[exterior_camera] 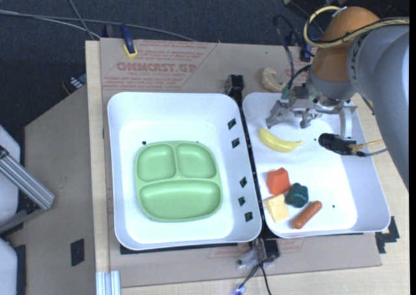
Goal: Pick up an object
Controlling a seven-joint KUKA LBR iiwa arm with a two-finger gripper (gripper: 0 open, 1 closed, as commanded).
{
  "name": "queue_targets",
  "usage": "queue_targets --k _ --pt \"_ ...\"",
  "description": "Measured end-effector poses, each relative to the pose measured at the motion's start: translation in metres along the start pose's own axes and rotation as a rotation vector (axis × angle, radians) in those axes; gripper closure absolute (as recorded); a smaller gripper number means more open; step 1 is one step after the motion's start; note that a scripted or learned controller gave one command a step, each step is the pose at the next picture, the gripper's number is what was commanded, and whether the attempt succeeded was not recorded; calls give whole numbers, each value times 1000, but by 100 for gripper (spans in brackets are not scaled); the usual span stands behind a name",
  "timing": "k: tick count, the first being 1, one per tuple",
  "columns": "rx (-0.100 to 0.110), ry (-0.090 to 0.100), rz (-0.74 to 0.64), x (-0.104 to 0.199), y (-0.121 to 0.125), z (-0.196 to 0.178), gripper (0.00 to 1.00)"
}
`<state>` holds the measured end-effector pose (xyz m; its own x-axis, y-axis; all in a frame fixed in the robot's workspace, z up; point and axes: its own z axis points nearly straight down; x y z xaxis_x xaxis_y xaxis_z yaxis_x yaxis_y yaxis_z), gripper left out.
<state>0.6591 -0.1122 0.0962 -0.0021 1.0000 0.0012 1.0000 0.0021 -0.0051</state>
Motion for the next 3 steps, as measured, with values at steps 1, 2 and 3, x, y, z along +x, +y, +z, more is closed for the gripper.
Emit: queue_targets --k 1,2,3 --pt "-6 0 1 0 1 -15 100" --pt "-10 -1 1 6 3 -60 100" --pt "-13 -2 2 2 -3 -122 100"
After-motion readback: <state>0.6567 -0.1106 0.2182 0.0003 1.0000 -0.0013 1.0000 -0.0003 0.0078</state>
